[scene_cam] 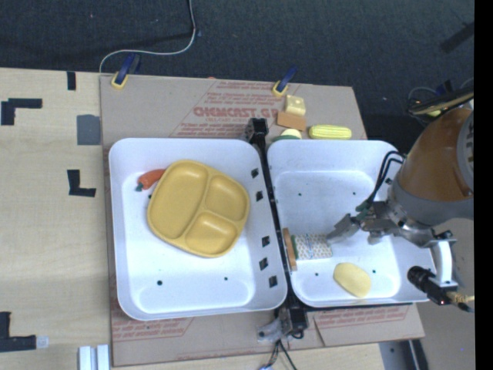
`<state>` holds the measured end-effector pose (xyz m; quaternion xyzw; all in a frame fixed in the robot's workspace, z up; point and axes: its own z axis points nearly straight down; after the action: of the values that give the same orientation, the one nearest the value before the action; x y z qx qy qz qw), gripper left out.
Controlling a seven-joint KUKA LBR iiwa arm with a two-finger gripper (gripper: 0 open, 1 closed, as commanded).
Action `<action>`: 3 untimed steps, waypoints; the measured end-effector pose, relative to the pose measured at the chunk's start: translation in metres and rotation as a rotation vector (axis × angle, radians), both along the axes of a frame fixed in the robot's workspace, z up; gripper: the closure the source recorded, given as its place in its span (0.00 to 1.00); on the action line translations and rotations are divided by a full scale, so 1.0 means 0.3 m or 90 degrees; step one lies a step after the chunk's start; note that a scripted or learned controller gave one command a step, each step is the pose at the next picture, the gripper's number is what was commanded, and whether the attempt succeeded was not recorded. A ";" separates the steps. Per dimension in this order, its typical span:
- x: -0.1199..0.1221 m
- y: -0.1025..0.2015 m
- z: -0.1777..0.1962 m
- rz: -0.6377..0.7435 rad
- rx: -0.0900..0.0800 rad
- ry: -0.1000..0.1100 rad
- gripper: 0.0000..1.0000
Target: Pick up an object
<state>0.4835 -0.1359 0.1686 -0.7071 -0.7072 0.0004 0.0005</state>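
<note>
In the left bin (123, 230), a yellow divided plate (199, 206) lies toward the far side, covering most of an orange carrot-like toy (149, 178) by the bin's far left corner. The plate looks stiff, smooth and wide, awkward for a pinch except at its rim. In the right bin (331, 160), a patterned sponge-like pad (312, 247) sits against the left wall, likely soft and light. Near the front edge lies a yellow lemon-like toy (353, 279), rounded, probably light and slippery; best pinched across its short middle. The claw (343, 230) hovers over the pad, fingers spread apart, grasping nothing.
</note>
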 end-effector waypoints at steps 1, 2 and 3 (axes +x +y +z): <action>0.234 0.149 -0.293 0.004 -0.001 -0.001 0.00; 0.485 -0.087 -0.109 0.000 -0.004 -0.007 0.00; 0.575 0.090 -0.209 0.003 0.000 -0.001 0.00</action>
<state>0.6560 -0.1090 0.1060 -0.7055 -0.7087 0.0001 -0.0002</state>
